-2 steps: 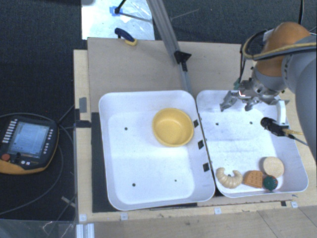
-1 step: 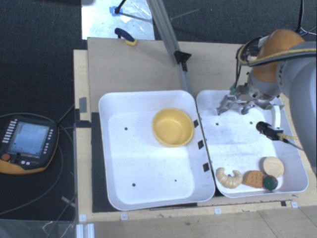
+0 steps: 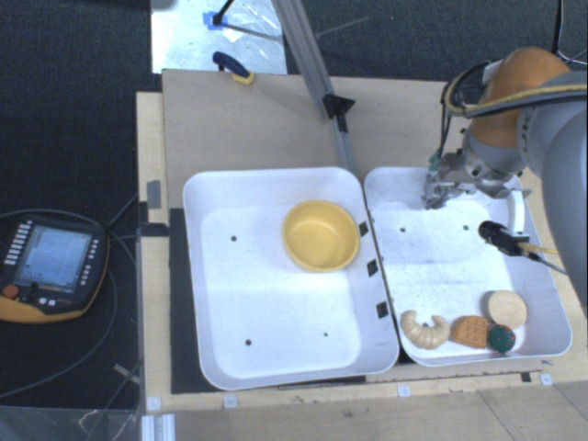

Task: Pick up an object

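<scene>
Shallow white bins: 2, namely left bin (image 3: 207,246) and right bin (image 3: 441,255).
Round yellow plastic bowl (image 3: 321,235): 1.
Pale croissant-shaped toy (image 3: 424,328): 1.
Orange-brown waffle-like piece (image 3: 469,331): 1.
Round beige disc (image 3: 506,308): 1.
Small dark green ball (image 3: 501,339): 1.

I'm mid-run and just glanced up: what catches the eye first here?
A yellow bowl sits alone in the left bin, toward its far right. In the right bin, a croissant, a brown waffle, a round biscuit and a small green ball crowd the near edge. The gripper is over that bin's far end, well apart from them.
</scene>
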Tool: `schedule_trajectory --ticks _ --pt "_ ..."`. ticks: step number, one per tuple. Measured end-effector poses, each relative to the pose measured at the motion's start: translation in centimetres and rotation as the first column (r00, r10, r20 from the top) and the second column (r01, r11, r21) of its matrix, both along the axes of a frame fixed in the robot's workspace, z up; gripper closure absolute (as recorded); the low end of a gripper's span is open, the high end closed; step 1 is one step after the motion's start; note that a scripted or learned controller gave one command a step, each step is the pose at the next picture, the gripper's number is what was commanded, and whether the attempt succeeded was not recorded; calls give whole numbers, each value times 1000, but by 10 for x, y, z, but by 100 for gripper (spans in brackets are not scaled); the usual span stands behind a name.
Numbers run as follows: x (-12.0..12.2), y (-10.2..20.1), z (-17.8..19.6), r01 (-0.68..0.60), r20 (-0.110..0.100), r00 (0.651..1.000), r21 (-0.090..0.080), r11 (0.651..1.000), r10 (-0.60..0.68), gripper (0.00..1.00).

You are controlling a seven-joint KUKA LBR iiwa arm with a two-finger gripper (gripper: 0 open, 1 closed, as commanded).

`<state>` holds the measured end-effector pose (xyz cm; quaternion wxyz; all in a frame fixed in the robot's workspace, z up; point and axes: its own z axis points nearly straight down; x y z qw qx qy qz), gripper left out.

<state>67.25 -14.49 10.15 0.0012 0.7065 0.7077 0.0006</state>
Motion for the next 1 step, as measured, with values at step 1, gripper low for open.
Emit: schedule_trajectory --ticks 1 --pt "2 -2 43 1 2 1000 0 1000 -1 100"
